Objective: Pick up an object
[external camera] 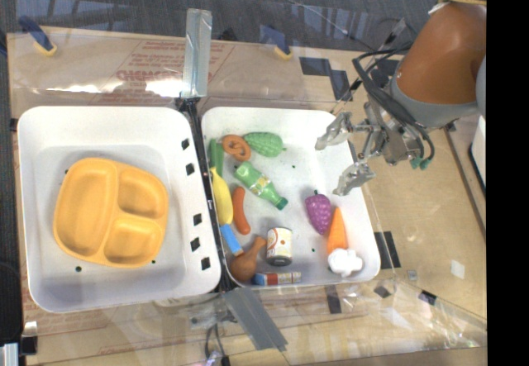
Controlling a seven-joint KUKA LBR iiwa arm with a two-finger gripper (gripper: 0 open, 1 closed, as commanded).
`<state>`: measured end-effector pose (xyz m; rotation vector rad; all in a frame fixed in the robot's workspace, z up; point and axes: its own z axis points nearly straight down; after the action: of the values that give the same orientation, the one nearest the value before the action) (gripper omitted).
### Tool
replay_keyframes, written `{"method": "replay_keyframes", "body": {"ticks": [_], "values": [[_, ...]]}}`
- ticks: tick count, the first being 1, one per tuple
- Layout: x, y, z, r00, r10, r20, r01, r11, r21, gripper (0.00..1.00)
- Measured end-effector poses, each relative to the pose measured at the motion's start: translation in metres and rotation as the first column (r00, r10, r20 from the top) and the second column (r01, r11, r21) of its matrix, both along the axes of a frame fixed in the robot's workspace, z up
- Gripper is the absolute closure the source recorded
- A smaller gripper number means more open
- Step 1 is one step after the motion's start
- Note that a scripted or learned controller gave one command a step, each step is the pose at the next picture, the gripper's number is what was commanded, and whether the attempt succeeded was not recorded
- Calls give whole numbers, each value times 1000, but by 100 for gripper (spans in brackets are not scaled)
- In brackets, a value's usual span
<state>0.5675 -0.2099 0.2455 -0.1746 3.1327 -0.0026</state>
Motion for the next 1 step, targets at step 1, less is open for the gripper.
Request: {"method": "replay_keyframes", "body": {"ticks": [1], "values": [[-33, 0, -152, 990, -138, 1, 138, 990, 1, 0]]}}
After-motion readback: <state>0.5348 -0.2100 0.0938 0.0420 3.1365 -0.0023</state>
